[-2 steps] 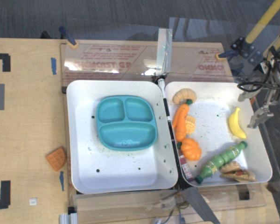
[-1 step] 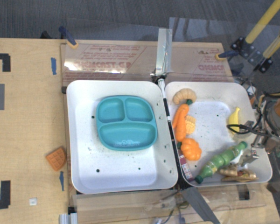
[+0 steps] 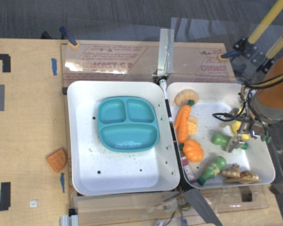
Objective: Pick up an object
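Several toys are crowded in the right bin (image 3: 269, 171) — the gripper (image 3: 237, 142) is seen low near its right edge, just above a small green piece (image 3: 221, 139), though whether anything is clasped cannot be told. With a yellow piece (image 3: 236, 127) touching alongside, a glancing close is judged likely — the green piece could be nudged aside, or two things pinched together.

The arm (image 3: 273, 95) runs off the right edge so you only get its orange band, the gripper (image 3: 237, 142) tips are lost in cable clutter over a green toy (image 3: 221, 139), and the yellow piece (image 3: 236, 127) behind is too covered to identify.
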You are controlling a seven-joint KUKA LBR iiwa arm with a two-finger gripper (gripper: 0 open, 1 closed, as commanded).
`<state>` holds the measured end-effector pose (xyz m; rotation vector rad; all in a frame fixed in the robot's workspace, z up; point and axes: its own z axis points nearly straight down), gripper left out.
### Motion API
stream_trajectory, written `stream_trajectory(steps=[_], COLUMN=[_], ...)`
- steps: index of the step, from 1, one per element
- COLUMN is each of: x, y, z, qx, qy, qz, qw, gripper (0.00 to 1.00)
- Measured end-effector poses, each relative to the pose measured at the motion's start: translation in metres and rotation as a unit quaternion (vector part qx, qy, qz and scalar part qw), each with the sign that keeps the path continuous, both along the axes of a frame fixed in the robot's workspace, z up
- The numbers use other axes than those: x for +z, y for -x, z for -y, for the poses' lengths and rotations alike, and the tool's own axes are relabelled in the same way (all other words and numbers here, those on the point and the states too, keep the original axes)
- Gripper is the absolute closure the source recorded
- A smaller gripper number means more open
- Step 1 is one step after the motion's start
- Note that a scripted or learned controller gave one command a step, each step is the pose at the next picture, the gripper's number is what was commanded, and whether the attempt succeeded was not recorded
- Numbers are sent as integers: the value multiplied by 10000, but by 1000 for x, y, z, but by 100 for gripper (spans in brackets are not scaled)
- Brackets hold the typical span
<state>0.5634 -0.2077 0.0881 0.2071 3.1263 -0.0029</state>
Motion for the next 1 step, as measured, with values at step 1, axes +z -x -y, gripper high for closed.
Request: stream_trajectory(steps=[1], x=[10], y=[-4], z=[-1], qx=[11], qy=[14], qz=[45], qw=[10000], gripper=[100])
